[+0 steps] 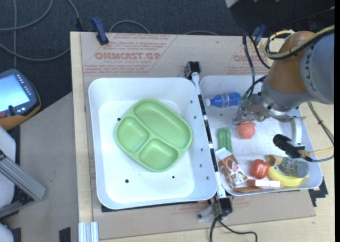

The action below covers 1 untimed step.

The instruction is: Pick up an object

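Left bin (pixel 101 145): a green divided plate (pixel 153 135) is held.
Right bin (pixel 313 174): bottle (pixel 223 100), red ball (pixel 246 129), banana (pixel 287 176) are seen.
Gripper (pixel 248 116): placed just above the ball; finger state cannot be told, partly hidden.

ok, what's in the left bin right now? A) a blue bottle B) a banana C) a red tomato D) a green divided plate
D: the green divided plate lies alone in the left bin; the banana, blue bottle and red tomato all sit in the right bin.
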Motion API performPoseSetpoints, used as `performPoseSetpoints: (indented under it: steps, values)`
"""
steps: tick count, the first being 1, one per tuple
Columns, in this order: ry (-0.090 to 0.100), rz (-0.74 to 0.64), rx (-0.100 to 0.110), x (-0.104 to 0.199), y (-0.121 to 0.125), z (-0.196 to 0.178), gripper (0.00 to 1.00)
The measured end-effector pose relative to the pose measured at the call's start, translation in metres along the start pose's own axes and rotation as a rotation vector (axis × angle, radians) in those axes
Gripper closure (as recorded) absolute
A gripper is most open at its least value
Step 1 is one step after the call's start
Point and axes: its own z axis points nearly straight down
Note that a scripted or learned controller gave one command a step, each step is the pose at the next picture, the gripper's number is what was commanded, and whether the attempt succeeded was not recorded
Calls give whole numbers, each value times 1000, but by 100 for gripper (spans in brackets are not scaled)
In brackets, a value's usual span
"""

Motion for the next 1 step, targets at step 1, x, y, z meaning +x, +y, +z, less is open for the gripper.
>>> performPoseSetpoints:
  steps: [1]
  values:
    - [6,-17,-10,142,-8,-96,100]
